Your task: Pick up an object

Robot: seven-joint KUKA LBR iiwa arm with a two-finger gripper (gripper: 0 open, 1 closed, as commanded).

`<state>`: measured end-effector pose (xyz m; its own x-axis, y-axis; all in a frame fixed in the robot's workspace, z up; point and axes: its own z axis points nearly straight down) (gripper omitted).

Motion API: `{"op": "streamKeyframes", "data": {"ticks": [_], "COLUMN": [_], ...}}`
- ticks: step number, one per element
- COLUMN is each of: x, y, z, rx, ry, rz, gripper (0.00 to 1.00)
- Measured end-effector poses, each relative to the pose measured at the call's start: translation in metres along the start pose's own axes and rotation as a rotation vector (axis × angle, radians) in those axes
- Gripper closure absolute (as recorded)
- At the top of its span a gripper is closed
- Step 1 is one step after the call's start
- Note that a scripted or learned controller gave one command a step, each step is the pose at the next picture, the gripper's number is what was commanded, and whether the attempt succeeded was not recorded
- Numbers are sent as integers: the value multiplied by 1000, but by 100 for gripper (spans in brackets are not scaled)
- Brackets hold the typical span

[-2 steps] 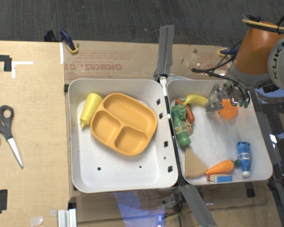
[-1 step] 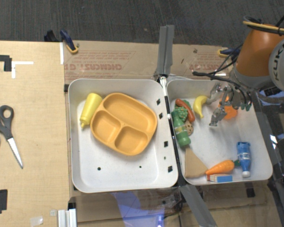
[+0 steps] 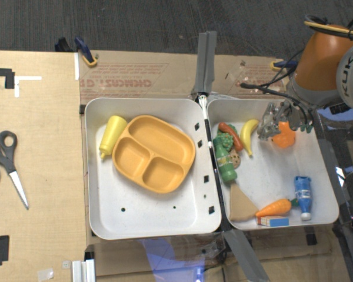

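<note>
The arm swells into a glossy orange dome, edged at its top by a thin yellowish rim, with grey casing and part of a dark letter beside it. Below the dome, thin black cables loop out around a dark collar. Under that collar sits the hand, a small cluster of dull silver metal parts.

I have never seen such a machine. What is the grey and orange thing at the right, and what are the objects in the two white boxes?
It is a robot arm, seen from one camera above the bench. Its gripper is low in the right bin, beside an orange toy; whether it holds anything is unclear. That bin also has a banana, a carrot, a blue tube and a green bottle. The left bin has a divided orange plate and a yellow bottle. Scissors lie on the bench.
</note>
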<state>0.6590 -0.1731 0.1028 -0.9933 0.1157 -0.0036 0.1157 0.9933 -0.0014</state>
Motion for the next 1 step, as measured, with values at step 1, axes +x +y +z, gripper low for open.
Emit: {"op": "streamKeyframes", "data": {"ticks": [1], "x": [4], "y": [-27], "z": [3], "rx": [-7], "ry": [-4], "rz": [58], "gripper": [100]}}
